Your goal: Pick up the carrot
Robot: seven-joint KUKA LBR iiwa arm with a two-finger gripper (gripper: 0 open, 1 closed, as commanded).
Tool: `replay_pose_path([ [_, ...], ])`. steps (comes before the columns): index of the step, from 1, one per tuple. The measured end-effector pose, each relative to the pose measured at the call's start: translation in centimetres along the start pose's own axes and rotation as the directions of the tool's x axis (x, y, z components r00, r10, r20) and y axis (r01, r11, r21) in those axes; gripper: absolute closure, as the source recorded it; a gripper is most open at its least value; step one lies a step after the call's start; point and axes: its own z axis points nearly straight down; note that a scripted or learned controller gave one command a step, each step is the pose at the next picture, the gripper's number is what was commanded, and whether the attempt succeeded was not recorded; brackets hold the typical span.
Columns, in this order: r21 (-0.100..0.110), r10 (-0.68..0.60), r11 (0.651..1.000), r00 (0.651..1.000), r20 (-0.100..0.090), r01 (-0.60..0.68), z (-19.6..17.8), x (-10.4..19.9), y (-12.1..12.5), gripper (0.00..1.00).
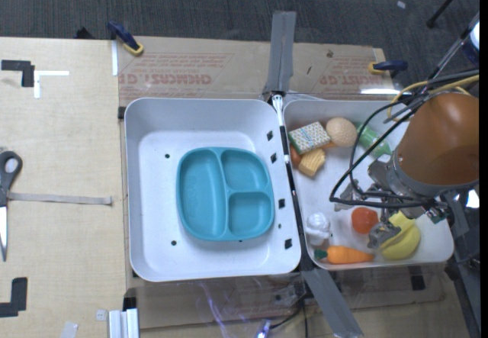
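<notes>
We look down on two shallow white bins set side by side on the counter point(61, 176). The left bin point(145, 252) holds a teal divided plate point(226, 194) with three compartments. The right bin point(438, 252) carries a scatter of toy food: the carrot point(347, 255) lies on its side along the near wall, just beside a small white object point(317, 225) towards the near left corner; a red tomato point(364, 218) sits a little above it, a yellow banana point(404, 239) rests to the carrot's right, and a patterned block point(308, 136), a yellow wedge point(312, 162) and a tan egg-shaped piece point(341, 131) cluster towards the far left corner. The arm's orange band point(446, 138) looms over the right side of this bin, and the gripper point(383, 231) sits low between the tomato and the banana, apart from the carrot; whether it is clenched or released we cannot tell. Scissors point(6, 191) lie at the counter's left edge
</notes>
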Motion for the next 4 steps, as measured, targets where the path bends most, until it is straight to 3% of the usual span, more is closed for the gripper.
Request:
replay_pose_path([
  [1, -0.006, 0.213, 0.977, 0.977, -0.010, -0.213, 2.0, 0.6, -0.5, 0.00],
  [2, -0.004, 0.210, 0.978, 0.978, -0.007, -0.210, 1.0, 0.4, -0.6, 1.00],
  [3, -0.004, 0.211, 0.978, 0.978, -0.007, -0.211, 1.0, 0.4, -0.6, 0.00],
  [4, -0.006, 0.189, 0.982, 0.982, -0.009, -0.189, 2.0, -1.4, 1.6, 0.00],
])
